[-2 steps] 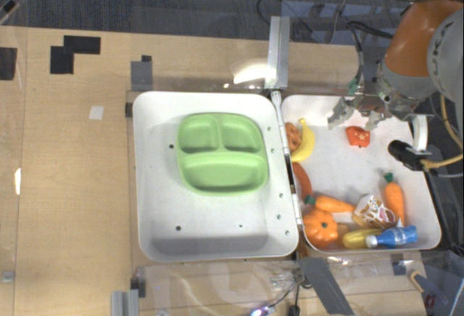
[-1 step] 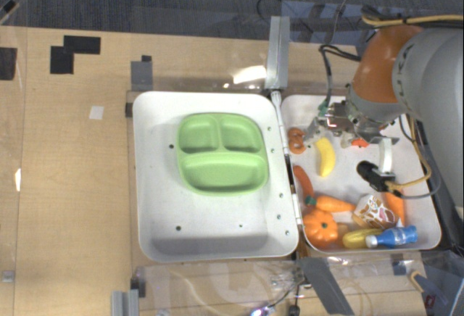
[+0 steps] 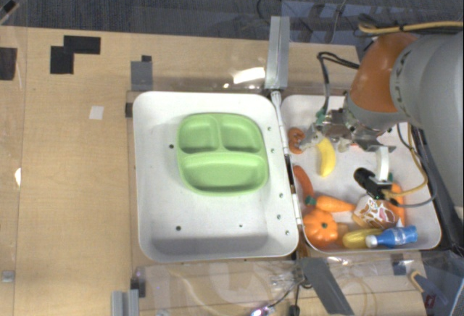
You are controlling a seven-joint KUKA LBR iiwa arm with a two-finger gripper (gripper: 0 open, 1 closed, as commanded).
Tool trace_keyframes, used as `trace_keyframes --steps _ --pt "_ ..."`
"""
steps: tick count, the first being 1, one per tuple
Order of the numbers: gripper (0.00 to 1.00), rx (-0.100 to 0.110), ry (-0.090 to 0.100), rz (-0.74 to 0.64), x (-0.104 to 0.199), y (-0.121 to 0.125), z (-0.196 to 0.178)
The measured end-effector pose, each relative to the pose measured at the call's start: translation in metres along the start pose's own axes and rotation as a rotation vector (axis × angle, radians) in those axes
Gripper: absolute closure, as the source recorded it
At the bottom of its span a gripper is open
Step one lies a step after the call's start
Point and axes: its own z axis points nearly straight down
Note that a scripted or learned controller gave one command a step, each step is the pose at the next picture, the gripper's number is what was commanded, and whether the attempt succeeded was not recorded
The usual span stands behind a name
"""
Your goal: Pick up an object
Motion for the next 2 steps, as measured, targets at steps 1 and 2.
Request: trace_keyframes --steps 1,2 --pt "1.00 -0.005 0.004 -0.003 0.002 0.003 -0.012" --pt "1.00 0.020 -0.001 0.208 0.027 0.001 -0.137"
